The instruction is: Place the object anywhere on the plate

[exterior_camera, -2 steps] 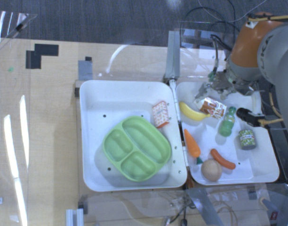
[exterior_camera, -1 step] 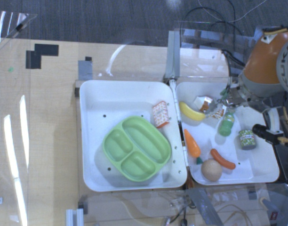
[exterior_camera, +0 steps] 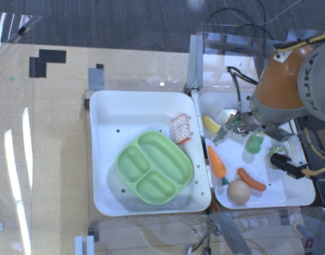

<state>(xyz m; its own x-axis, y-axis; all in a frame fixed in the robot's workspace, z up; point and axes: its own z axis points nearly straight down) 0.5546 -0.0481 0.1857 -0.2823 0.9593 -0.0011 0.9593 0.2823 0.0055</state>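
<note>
A light green divided plate (exterior_camera: 154, 167) lies in the left bin (exterior_camera: 101, 142), toward its front. A small red and white packet (exterior_camera: 180, 129) leans near that bin's right wall, just past the plate's far corner. My gripper (exterior_camera: 227, 130) hangs low over the back left part of the right bin (exterior_camera: 298, 193), beside a yellow banana-like piece (exterior_camera: 211, 124). A green bottle-like object (exterior_camera: 254, 142) lies just right of the gripper, partly under the wrist. I see nothing clearly held.
In the right bin lie an orange carrot (exterior_camera: 217, 163), a red sausage (exterior_camera: 251, 179) and a beige ball (exterior_camera: 238, 192) toward the front. The orange-banded arm (exterior_camera: 282, 78) covers the bin's back right. A divider wall (exterior_camera: 201, 147) separates the bins.
</note>
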